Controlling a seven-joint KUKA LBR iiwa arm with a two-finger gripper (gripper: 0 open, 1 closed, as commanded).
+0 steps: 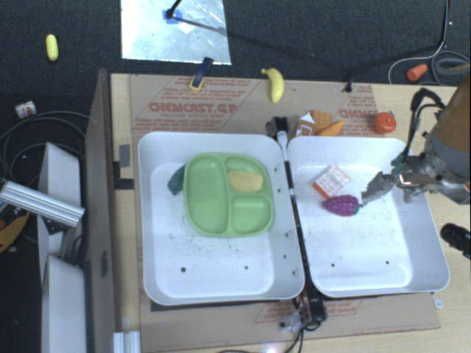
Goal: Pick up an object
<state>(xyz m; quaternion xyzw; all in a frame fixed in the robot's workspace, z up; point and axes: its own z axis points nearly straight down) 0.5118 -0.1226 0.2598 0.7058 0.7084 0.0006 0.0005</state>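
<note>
Robot lab, white bins (221, 289) on bench, loose cables (29, 134), toy banana (275, 84)

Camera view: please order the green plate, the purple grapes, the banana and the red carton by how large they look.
1. green plate
2. banana, purple grapes and red carton: too alike to rank.

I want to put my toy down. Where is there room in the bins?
The right bin is bare along its front, below the purple grapes. The left bin has room in front of the green plate. Near the claw, grapes and box it's crowded.

Arm (449, 134) cut by the right edge; dark green object (176, 179) half behind the plate (213, 219).
</note>
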